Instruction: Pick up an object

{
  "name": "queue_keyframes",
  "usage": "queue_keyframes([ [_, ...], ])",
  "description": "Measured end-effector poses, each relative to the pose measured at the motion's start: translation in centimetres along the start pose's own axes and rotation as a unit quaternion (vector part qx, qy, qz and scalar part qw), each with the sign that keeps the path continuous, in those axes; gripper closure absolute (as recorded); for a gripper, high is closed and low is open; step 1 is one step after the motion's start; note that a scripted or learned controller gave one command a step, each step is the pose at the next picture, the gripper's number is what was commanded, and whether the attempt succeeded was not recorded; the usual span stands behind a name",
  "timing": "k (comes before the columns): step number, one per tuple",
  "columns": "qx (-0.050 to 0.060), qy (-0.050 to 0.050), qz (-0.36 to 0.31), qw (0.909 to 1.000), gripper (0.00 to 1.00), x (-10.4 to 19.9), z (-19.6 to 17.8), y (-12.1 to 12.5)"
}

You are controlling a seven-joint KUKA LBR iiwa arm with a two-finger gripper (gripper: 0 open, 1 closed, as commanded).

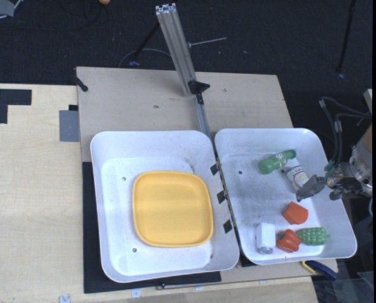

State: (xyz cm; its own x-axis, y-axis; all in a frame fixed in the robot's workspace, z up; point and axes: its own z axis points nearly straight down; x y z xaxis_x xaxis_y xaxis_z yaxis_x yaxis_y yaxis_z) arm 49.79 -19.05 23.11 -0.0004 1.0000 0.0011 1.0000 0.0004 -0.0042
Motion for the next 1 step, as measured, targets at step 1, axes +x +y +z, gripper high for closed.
queue_keyframes([
  [1,0.000,0.000,0.000,1.0000,0.00,0.32,4.31,-0.31],
])
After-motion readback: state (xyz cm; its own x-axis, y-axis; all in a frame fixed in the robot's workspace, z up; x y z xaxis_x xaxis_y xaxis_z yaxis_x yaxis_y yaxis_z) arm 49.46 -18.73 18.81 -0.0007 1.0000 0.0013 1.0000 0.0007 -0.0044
